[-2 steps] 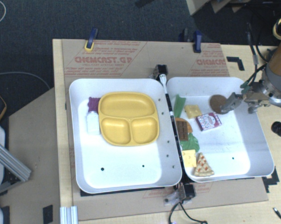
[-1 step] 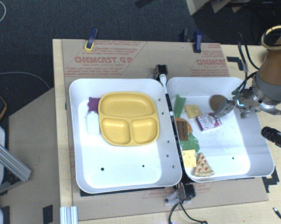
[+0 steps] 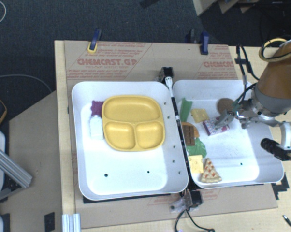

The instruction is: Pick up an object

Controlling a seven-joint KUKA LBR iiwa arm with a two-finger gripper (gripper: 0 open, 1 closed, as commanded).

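Two white bins side by side on a table. Left bin: yellow divided plate toward its far edge. Right bin: toy food along its left wall, pizza slice at the near left corner. Claw near the far right, pinching a small purple-and-white packet.

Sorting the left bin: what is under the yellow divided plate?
A purple item and a white item poke out from the yellow divided plate's left edge. Anything further underneath is covered.
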